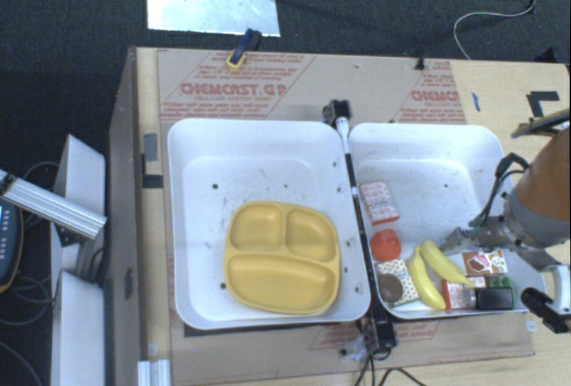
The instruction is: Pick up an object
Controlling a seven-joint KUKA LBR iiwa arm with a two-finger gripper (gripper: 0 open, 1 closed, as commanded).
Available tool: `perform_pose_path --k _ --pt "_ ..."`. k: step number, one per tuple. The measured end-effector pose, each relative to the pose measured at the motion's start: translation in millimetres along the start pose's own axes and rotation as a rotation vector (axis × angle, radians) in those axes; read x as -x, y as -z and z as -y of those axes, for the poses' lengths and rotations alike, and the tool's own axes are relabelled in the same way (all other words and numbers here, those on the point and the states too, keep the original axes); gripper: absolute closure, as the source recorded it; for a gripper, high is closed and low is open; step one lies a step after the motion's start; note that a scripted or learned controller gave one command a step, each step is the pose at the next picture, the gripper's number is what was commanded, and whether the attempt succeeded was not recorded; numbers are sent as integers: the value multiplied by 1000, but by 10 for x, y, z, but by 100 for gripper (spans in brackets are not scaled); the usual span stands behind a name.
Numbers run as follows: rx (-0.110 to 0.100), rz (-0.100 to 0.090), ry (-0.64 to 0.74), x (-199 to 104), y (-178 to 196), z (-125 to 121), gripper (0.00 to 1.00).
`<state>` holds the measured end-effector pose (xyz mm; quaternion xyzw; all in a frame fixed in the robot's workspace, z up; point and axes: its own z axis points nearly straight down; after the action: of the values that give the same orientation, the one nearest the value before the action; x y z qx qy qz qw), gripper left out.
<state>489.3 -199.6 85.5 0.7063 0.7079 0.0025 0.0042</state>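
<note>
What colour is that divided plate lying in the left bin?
Yellow: the three-compartment plastic plate is plain yellow all over, seen in the overhead camera view.

My pickable stuff, all lying flat in the right bin, front half: small pink-white packet near the divider, orange-red round obj below it, spotted snack pack, two yellow bananas side by side, red-white carton, dark box.

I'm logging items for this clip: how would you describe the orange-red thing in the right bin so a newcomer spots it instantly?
Find the right bin, then its left wall beside the divider. Partway down sits a small orange-red round object, below a pink-patterned packet and above a speckled packet. It is the one solid orange-red, rounded item; the bananas beside it are yellow.
</note>
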Motion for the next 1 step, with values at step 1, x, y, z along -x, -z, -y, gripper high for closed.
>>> perform_pose_path --k 1 --pt "0 -1 -1 61 0 1 0"
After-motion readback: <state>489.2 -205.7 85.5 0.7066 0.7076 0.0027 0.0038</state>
